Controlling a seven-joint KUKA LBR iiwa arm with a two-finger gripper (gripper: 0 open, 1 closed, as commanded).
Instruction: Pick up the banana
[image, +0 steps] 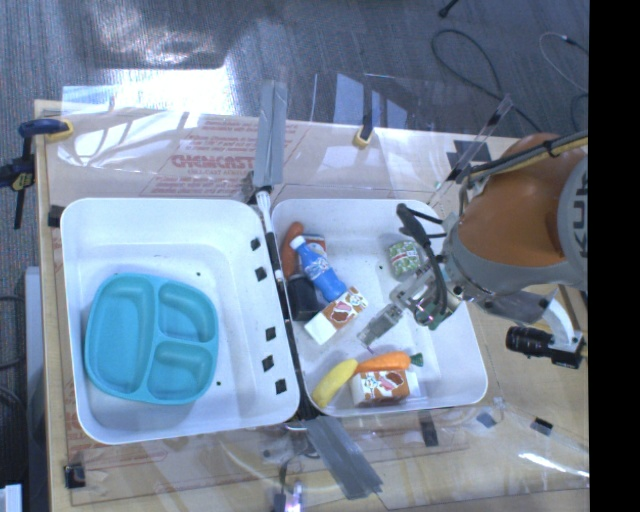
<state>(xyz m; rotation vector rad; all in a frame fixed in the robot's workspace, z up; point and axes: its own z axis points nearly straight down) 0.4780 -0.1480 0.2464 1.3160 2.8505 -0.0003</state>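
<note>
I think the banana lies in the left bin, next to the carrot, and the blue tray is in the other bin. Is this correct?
Not quite. The camera view shows the banana in the right bin, near its front edge, next to the carrot. The blue tray lies in the other bin, the left one.

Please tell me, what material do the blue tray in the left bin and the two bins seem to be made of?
Blue tray: probably molded plastic, matte; uniform colour, rounded compartments pressed in one piece. Left bin and right bin: likely thin formed plastic, slightly glossy; smooth white walls with rounded corners and soft highlights.
</note>
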